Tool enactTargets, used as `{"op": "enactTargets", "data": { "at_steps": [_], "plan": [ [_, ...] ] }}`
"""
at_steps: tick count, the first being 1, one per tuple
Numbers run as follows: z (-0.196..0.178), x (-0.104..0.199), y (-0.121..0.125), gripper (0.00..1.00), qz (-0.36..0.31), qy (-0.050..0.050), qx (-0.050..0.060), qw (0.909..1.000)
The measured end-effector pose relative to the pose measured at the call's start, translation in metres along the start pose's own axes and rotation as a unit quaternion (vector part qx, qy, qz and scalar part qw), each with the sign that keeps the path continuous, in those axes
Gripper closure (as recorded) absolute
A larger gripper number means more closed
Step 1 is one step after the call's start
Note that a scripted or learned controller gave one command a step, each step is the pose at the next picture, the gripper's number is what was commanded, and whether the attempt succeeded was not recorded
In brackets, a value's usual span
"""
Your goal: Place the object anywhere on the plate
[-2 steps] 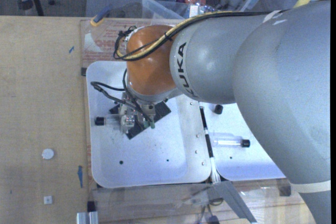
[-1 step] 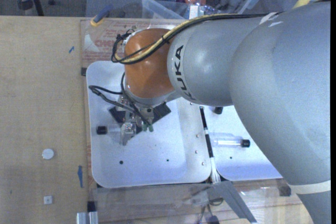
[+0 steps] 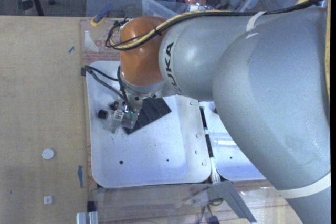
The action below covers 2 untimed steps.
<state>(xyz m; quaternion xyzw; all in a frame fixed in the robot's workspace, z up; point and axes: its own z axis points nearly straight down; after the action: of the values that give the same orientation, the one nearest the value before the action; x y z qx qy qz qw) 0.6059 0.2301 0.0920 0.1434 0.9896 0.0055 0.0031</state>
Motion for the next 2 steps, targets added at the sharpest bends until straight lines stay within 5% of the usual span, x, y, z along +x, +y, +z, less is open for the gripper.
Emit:
{"op": "enactTargets", "data": {
  "at_steps": [1, 2],
  "plan": [
    [-0.017, -0.002, 0.003, 1.00, 0.001, -0.002, -0.005, 1.0000],
    [-0.086, 0.047, -0.018, 1.00, -0.153, 0.003, 0.005, 0.9882]
  ]
}}
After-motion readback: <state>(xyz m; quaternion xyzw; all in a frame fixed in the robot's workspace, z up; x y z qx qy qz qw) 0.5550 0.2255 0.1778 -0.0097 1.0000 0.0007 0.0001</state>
